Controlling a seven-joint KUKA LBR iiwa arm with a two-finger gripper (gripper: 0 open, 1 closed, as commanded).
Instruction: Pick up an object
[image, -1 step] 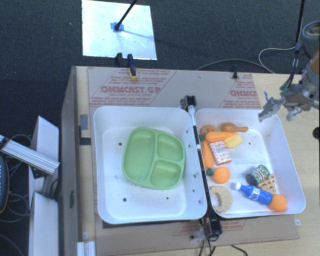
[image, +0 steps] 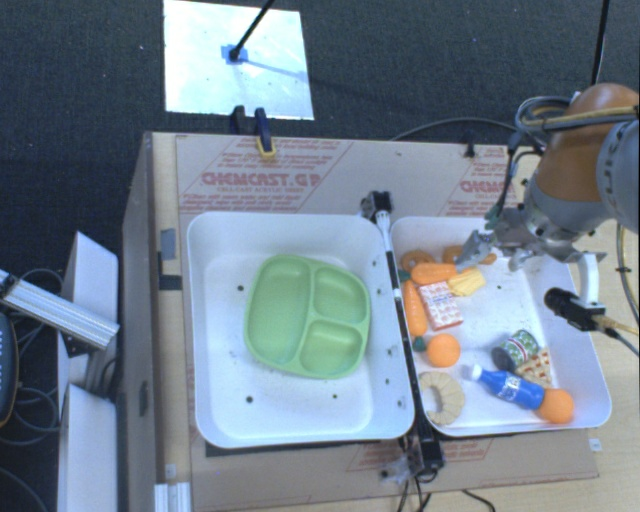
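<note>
Fingers (image: 472, 248) spread fairly wide, nothing between them. Hanging just above the yellow toy corn piece (image: 466, 282) and orange plastic carrot (image: 432, 272) at the far end of the right shallow white bin (image: 480, 325), where the small toys sit clustered, so plenty to go for. Reaching in from the right on the grey-and-orange arm (image: 585, 150), wrist tipped down. Probably just needs a drop and a squeeze. Green divided plastic plate (image: 308, 317) parked alone in the left white bin (image: 225, 330), well apart.

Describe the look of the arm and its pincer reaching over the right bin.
The arm has a rounded orange-brown band over a grey metallic wrist section. Yellow and dark cables loop along its top. Below, the pincer is a pale grey metal assembly with slim light-coloured prongs. A white bracket with a black cylindrical part hangs off the wrist's near side. No lettering can be made out.
</note>
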